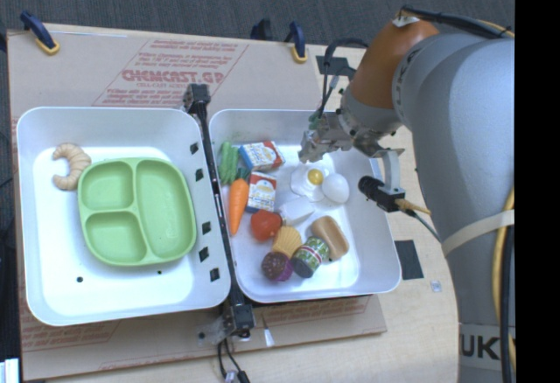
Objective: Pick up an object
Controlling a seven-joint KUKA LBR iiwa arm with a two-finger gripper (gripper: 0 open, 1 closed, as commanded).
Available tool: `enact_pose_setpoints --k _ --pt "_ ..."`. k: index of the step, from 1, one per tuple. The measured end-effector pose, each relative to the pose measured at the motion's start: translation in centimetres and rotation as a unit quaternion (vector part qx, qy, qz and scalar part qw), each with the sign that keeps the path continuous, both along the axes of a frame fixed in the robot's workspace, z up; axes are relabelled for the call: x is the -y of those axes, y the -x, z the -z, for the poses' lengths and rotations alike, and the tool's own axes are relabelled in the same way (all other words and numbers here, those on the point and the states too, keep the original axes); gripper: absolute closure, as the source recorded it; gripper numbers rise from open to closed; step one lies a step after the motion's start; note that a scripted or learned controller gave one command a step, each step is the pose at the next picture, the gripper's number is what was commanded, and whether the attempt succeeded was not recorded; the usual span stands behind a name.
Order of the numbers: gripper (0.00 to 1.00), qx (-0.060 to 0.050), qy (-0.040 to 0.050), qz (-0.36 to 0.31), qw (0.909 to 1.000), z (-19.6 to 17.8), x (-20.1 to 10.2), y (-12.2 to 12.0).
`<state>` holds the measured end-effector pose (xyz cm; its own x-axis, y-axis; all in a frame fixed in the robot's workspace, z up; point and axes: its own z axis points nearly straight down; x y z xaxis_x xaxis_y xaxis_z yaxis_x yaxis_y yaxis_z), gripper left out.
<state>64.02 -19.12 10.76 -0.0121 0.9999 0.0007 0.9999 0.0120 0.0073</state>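
Observation:
My gripper [313,149] hangs over the back right part of the right bin [378,259], just above a fried egg toy [310,181] and a white egg [335,188]. Nothing shows between its fingers. Below them lie an orange carrot [236,205], a red tomato [265,225], two small cartons [261,156], a green vegetable [227,161], a hot dog bun [331,235], a corn piece [286,241], a can [307,258] and a dark purple fruit [276,266].
The left bin [35,285] holds a green divided plate [136,211] and a tan croissant [70,164] at its back left. A black clamp bar [208,180] runs between the bins. The grey arm [455,128] fills the right side.

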Motion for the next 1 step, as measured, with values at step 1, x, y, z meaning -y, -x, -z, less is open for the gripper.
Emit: enact_pose_setpoints --k 1 --pt "1.0 -0.004 -0.0004 0.003 1.0 -8.82 -4.53 5.04"
